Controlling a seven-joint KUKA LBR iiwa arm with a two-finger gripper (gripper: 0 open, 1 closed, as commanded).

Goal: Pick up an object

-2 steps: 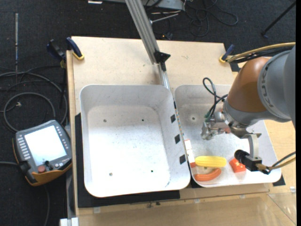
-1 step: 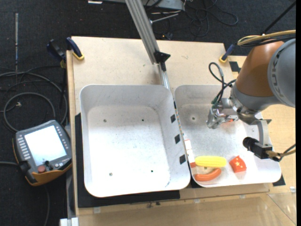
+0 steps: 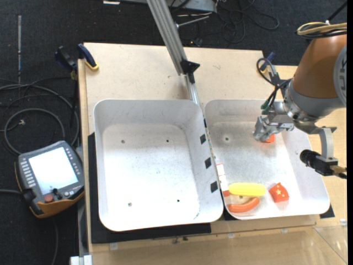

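Nearest the camera, along the front wall of the right-hand shallow white plastic bin, we see a yellow banana-shaped toy lying crosswise over an orange curved ring piece, with a small red block just beside them. Up from these, the grey two-finger claw hangs low over the bin's back half. A small orange object peeks out directly beneath the claw, touching or nearly so. Whether the claw is clenched or released, we cannot tell.
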